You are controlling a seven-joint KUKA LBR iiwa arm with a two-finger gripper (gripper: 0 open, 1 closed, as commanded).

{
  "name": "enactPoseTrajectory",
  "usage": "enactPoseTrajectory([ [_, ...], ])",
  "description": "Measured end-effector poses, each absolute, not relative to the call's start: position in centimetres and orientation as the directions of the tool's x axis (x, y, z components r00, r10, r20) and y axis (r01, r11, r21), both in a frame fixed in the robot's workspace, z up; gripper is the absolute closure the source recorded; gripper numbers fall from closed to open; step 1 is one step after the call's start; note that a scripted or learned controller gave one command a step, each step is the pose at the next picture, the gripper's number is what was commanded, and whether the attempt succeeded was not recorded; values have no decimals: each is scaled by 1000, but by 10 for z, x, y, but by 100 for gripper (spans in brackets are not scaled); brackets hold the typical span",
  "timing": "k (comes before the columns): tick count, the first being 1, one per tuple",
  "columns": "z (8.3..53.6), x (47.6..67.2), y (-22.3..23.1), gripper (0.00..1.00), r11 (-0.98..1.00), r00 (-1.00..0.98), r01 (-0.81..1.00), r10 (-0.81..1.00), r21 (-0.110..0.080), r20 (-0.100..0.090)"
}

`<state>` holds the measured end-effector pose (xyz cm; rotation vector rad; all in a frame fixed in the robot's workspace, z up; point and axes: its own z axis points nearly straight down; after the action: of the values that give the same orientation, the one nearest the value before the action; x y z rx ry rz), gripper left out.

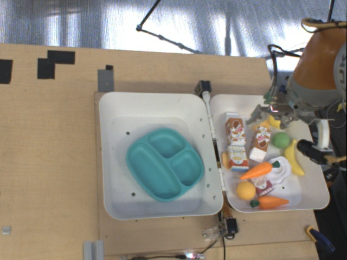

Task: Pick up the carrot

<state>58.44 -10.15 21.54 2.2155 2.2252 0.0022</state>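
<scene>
Two carrots lie in the right bin (pixel 320 196). One carrot (pixel 256 170) is orange with a green top and rests at a slant across the middle of the bin. The other carrot (pixel 272 202) lies flat near the front wall. My gripper (pixel 272 115) hangs over the back of this bin, above a small carton (pixel 261 141) and a green lime (pixel 281 140). It is well behind both carrots. Its fingers stand spread and hold nothing.
A teal divided plate (pixel 165 163) sits in the left bin (pixel 116 145). The right bin also holds a tall milk carton (pixel 236 142), a banana (pixel 293 157), a round yellow fruit (pixel 245 190) and a white packet (pixel 271 182), all crowded around the carrots.
</scene>
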Motion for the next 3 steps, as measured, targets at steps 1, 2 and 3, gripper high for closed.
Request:
enactPoseTrajectory([
  [1,184,526,-85,0,388,-388,922,922,2,-1],
  [2,87,489,-102,0,535,-535,845,845,6,-4],
  [3,98,491,-101,100,536,-536,844,844,10,-6],
])
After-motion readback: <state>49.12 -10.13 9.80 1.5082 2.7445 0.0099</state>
